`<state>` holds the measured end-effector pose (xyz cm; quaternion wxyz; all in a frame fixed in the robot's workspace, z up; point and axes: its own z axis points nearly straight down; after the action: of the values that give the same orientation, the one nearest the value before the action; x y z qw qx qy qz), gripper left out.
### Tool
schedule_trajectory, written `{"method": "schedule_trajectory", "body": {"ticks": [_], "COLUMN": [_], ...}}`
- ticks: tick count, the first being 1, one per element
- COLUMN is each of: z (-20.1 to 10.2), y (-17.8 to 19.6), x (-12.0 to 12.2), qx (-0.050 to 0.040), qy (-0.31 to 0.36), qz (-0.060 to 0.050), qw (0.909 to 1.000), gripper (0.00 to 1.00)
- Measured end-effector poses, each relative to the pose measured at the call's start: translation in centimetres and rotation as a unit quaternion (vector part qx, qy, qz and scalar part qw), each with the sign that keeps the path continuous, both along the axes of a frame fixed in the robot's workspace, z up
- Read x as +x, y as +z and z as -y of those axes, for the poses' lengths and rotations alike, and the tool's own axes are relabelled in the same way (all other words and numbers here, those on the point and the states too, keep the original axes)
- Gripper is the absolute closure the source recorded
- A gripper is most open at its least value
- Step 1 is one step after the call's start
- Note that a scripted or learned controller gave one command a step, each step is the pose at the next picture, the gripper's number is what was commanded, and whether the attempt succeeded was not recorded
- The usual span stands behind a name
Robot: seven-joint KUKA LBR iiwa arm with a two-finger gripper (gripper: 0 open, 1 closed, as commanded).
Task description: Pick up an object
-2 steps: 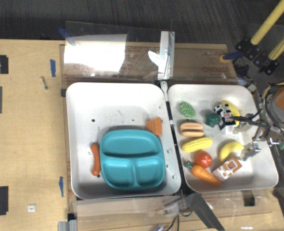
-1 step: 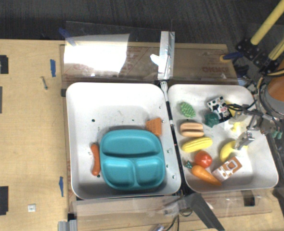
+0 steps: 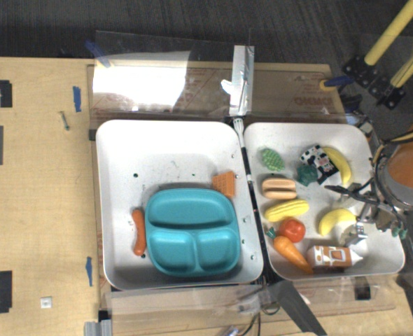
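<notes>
The right bin [image 3: 383, 257] holds several toy foods: a green leafy piece [image 3: 271, 159], a hot dog [image 3: 279, 185], a yellow corn cob [image 3: 285, 209], a red tomato [image 3: 291, 229], a carrot [image 3: 290, 252], a lemon [image 3: 334, 221], a small orange-and-white carton [image 3: 331, 256], a banana [image 3: 339, 165] and a black-and-white toy [image 3: 317, 159]. My gripper [image 3: 362, 219] comes in from the right edge, low over the bin's right side. It sits just right of the lemon and above the carton. Nothing visible is lifted off the bin floor.
The left bin [image 3: 122, 159] carries a teal divided plate [image 3: 191, 231], an orange piece [image 3: 225, 184] at the plate's upper right and a red-orange sausage [image 3: 139, 231] at its left. A metal divider post [image 3: 241, 82] stands behind the bins. Yellow poles [image 3: 399, 23] cross the top right.
</notes>
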<state>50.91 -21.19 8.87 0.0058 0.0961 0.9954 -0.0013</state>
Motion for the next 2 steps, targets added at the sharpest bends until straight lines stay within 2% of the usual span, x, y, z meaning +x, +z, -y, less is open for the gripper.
{"method": "schedule_trajectory", "body": {"ticks": [1, 2], "z": [1.1, 0.5], "y": [3.9, 2.3], "x": [4.9, 8.8], "qx": [-0.0011, -0.0037], "qy": [0.154, 0.124], "qz": [-0.001, -0.010], "qw": [0.9881, 0.9922], "gripper": [0.00, 0.00]}}
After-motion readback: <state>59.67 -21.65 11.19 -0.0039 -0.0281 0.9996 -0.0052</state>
